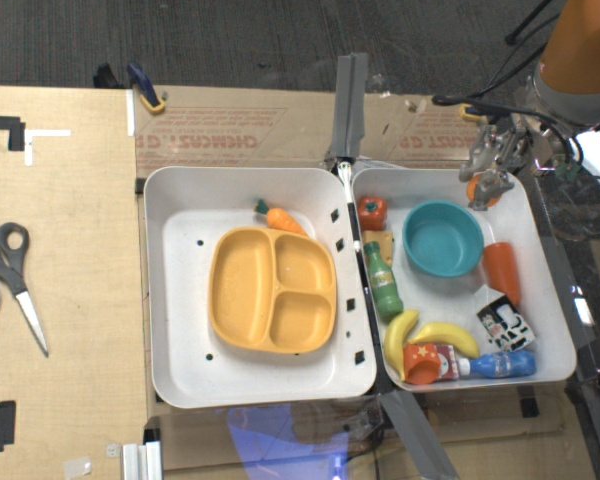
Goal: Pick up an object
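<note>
The end effector (492, 173) sits above the far right corner of the right bin (552, 268), at the rim, below the arm's orange band (580, 28). A small orange item (477, 192) shows at its tip, but whether that item is between the fingers cannot be told, and the opening of the end effector cannot be told either. The right bin holds most of the objects. A teal bowl (443, 239) stands upright in the far half, round and open, just near and left of the end effector. A red tomato-shaped toy (372, 211) lies at the far left of this bin, with a pale yellow block (379, 247) just near it and a green bottle (384, 283) lying lengthwise along the left wall. An orange-red carrot-shaped piece (502, 271) lies right of the bowl. Along the near wall are two yellow bananas (420, 336), a red can (423, 362) on its side, a blue and white bottle (497, 366) on its side, and a black and white packet (504, 324). The left bin (170, 298) holds a yellow three-compartment plate (273, 290), with an orange toy carrot (281, 219) touching its far edge. On the worktop (60, 268) well to the left lie grey-handled scissors (15, 278).
</note>
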You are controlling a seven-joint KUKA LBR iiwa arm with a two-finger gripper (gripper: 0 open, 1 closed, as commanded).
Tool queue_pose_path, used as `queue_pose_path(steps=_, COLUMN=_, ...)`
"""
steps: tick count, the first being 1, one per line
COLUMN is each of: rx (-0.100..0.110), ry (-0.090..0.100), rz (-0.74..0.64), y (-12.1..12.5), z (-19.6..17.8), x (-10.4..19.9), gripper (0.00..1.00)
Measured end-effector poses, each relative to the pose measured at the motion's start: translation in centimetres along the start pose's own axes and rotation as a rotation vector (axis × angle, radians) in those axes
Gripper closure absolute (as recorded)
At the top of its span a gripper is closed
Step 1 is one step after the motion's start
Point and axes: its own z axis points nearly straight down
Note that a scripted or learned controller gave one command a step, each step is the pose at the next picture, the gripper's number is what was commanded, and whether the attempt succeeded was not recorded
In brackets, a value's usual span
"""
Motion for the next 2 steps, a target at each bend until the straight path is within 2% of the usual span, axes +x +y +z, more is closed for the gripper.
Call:
queue_pose_path(steps=1, rx=-0.001, ry=0.002, rz=0.054, y=5.1, z=-2.6, x=-0.8, gripper=1.00)
queue_pose_path(steps=2, rx=-0.001, ry=0.006, rz=-0.024, y=-1.6, z=13.5, x=3.1, gripper=1.00)
